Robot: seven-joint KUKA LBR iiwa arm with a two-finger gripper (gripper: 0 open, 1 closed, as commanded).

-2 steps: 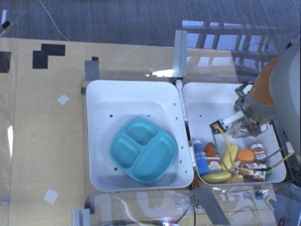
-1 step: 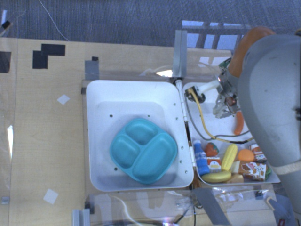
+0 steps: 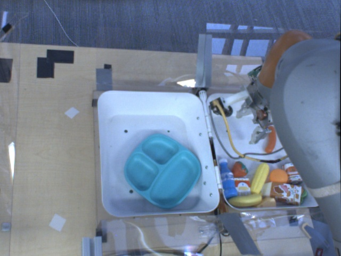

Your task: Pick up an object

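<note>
From the overhead camera, my gripper [image 3: 258,131] hangs low over the far half of the right bin [image 3: 241,141]. My own wrist hides most of it, so I cannot tell whether it is spread or closed, and I see nothing held in it. The nearest candidate is a small red piece [image 3: 271,141], lying just beside the gripper on its right and partly tucked under my arm. I cannot tell whether they touch. It looks like hollow toy plastic, so I judge it light, stiff and smooth, and likely to skid or roll if I nudge it off centre. I would take it across its narrow middle, squarely from above. The rest of the toy food crowds the near end of that bin, well apart from the gripper: a bottle [image 3: 226,178], a tomato [image 3: 240,168], corn [image 3: 260,177], an orange [image 3: 278,175], a banana [image 3: 245,200] and a brown pack [image 3: 286,192]. They sit packed against one another, which leaves little room to close around any one of them. The left bin [image 3: 118,116] holds a blue plate [image 3: 162,169], which is broad, shallow and hard to pinch.
</note>
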